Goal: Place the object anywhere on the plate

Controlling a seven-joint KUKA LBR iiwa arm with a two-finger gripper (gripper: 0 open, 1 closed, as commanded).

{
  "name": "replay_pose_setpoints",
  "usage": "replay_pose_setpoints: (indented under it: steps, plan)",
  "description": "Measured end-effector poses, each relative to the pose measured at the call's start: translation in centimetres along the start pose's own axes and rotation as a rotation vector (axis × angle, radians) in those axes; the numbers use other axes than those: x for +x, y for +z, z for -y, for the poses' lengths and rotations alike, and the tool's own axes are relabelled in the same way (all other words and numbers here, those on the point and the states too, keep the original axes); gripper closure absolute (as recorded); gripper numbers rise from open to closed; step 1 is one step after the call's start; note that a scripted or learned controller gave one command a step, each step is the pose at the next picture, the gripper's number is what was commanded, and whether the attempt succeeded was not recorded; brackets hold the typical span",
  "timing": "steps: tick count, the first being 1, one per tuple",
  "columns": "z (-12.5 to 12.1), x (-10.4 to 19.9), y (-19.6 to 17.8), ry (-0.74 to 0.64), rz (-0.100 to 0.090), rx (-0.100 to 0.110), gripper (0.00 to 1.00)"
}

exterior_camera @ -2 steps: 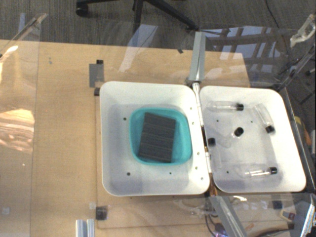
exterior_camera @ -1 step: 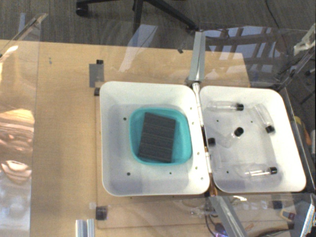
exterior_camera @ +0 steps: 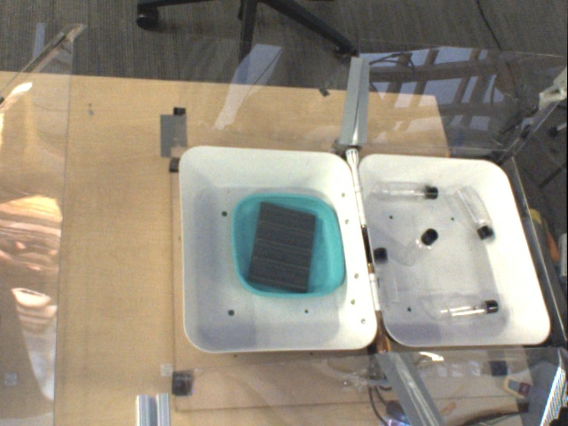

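object: dark grey ribbed rectangular block (exterior_camera: 282, 247), lying flat on the teal square plate (exterior_camera: 330, 278)
feel: probably light, stiff
grab: across the short sides
gripper: can't tell

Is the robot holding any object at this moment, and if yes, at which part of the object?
Nothing is held. The dark ridged block lies flat on the teal plate in the left bin, with nothing gripping it.

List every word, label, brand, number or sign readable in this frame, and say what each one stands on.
None can be read: no print shows on the dark ribbed block, the teal plate under it, the left bin or the right bin.
Clear tubes with black caps: any marking is too small to make out.
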State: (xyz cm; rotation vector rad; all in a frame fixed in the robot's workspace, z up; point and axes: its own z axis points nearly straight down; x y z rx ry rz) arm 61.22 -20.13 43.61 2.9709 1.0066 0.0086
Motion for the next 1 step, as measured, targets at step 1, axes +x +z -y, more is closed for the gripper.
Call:
replay_pose_setpoints:
  steps: [1]
  plan:
    - [0.76,-1.17,0.02,0.160,0.000,0.001,0.00]
